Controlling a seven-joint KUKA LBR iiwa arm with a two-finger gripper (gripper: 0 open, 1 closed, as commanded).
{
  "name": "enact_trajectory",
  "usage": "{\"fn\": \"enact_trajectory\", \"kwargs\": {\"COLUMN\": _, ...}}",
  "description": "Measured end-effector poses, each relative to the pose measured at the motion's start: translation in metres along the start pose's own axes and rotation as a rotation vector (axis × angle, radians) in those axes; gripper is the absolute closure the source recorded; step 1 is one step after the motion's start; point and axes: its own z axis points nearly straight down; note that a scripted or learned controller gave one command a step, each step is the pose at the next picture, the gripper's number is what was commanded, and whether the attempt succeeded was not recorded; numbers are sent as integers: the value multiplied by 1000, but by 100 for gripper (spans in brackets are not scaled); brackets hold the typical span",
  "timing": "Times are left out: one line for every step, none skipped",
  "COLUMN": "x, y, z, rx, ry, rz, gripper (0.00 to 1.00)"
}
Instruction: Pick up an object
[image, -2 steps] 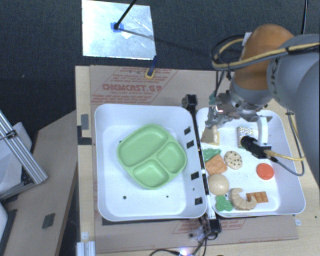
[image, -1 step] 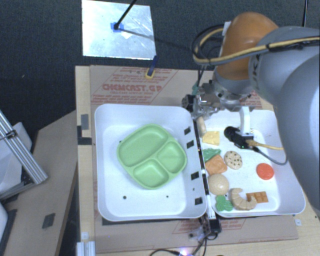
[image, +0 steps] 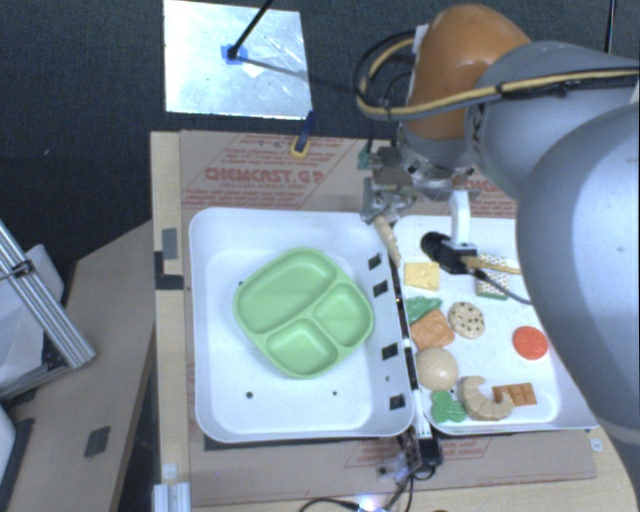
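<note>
Two shallow white bins sit side by side: the left bin holds a green divided plate, and the right bin holds a scatter of toy foods. The gripper hangs over the far end of the wall between the bins. Directly beneath it a tan stick lies slanted along the right bin's left edge, and this looks like the likeliest target. From this slanted view I cannot tell whether the gripper is open, closed or already touching the stick, so no hold can be claimed. To do the step well, the gripper should be turned to close across the stick's narrow width, not along its length, and centred on its middle so it does not tip out when lifted. The bin wall just beside the stick is the main hazard. A descent drifting left would likely land on the rim, so approaching from slightly inside the right bin seems safer. The yellow wedge lies near the stick's lower end, with a green leaf piece below it, and both should stay undisturbed. The cookie, red disc and croissant lie well apart and pose no risk.
</note>
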Motion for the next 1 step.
{"fn": "enact_trajectory", "kwargs": {"x": 12, "y": -9, "z": -8, "rx": 3, "ry": 3, "rz": 1, "gripper": 100}}
